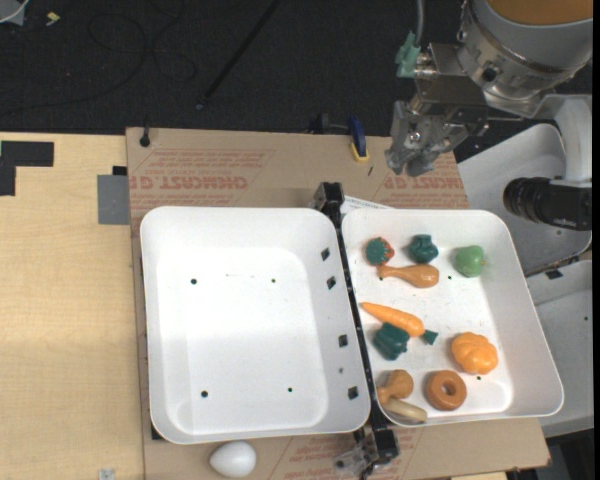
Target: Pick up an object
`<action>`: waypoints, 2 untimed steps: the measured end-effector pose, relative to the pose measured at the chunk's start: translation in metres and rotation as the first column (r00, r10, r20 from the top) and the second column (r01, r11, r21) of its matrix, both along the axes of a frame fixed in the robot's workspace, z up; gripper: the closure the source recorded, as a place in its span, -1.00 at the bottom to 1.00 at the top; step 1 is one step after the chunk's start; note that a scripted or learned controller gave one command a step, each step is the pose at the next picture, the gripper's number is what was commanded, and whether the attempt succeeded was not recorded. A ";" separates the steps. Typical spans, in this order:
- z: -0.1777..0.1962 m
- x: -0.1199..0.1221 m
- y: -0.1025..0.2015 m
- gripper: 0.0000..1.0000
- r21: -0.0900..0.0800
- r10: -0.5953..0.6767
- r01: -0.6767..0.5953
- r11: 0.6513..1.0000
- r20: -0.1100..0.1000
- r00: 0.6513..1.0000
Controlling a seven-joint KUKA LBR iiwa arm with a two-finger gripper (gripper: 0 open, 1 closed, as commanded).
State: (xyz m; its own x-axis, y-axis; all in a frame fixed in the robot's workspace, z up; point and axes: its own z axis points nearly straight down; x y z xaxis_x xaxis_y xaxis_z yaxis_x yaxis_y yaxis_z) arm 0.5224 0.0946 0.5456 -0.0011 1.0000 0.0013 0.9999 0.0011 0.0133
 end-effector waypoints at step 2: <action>-0.049 -0.045 0.089 1.00 0.001 0.002 -0.002 1.000 -0.008 1.000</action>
State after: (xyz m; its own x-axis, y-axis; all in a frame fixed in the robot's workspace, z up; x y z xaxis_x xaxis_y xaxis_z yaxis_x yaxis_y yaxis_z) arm 0.4777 0.1833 0.4970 -0.0028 1.0000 0.0023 1.0000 0.0028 0.0051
